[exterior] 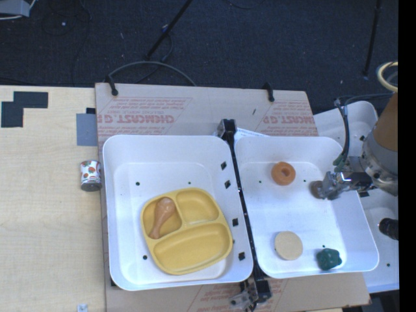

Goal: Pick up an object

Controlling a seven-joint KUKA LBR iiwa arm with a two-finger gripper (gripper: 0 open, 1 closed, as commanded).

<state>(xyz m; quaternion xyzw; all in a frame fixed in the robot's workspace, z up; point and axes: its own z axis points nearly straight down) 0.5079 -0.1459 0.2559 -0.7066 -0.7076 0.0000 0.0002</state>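
Observation:
The right bin [351, 239] holds an orange ring [283, 173] near its back, a tan round disc [288, 246] near its front, and a small dark green lump [329, 259] in the front right corner. My gripper [327, 187] reaches in over the bin's right side, low and to the right of the orange ring, apart from it. Nothing is visibly held. The left bin [123, 174] holds a yellow divided plate [195, 246] with an orange-brown drumstick [162, 216] lying in its left compartment.
A black divider [237, 194] runs between the two bins. A small patterned can [90, 175] lies on the wooden bench left of the left bin. Cables and the arm's body [390, 142] crowd the right edge.

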